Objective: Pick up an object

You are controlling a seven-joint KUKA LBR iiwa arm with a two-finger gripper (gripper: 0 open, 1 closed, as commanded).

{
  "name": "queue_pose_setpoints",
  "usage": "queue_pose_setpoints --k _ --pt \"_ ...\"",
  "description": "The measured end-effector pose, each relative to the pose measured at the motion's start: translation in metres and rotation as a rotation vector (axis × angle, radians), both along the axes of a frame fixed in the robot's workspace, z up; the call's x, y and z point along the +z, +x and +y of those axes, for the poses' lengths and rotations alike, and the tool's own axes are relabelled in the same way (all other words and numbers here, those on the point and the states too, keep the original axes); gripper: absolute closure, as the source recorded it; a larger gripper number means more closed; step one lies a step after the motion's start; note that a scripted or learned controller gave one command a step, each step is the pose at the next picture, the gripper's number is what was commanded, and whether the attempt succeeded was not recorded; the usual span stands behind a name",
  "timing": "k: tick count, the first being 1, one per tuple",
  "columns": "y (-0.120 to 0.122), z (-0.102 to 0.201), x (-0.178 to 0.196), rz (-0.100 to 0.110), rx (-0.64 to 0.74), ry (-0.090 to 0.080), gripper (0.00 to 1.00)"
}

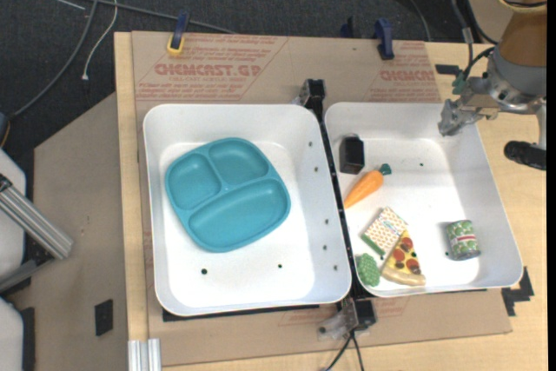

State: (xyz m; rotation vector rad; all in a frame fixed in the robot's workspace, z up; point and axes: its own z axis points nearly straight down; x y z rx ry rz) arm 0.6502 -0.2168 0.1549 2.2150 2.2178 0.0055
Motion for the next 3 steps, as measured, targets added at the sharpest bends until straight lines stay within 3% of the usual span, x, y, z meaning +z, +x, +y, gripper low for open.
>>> queue_pose_setpoints --k 2,3 --pt "0.008 0.007 0.105 0.001 0.000 0.000 1.00" --pt "0.005 0.053 0.108 0.008 0.003 0.005 1.00"
